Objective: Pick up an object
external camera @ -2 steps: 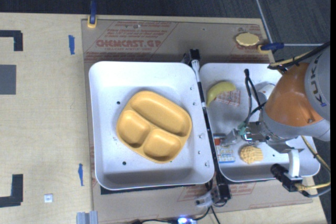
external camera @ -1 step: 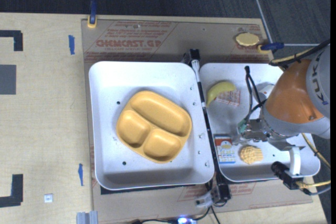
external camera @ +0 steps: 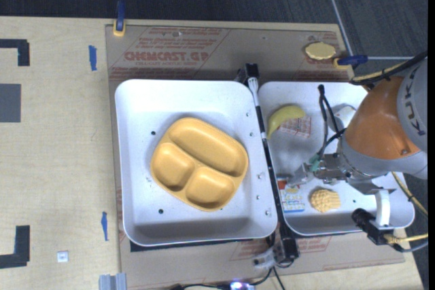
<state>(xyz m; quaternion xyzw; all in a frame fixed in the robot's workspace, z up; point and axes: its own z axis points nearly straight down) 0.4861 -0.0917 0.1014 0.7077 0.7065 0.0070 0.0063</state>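
Orange band and grey wrist of the arm, the parts standing highest toward the overhead camera, reach in from the right and hang over the right bin, covering much of its far side. Below the wrist the gripper points down into the middle of that bin; whether it is apart or together cannot be told from this slant, and nothing is seen clamped in it. Candidate objects in the right bin: a yellow banana-like piece near the far left corner, resting beside a small printed packet; a knobbly yellow corn-like piece near the front, just beside and below the gripper; and a flat printed card along the bin's left wall. Each of these lies on the bin floor, none lifted. The left bin carries a large yellow three-compartment tray, set at a slant and well apart from the arm. Both bins sit on a brown board on the pale worktop. Judged progress: the approach into the right bin appears made, but no grasp is evident; closing on an object and raising it clear of the bin are left to do.
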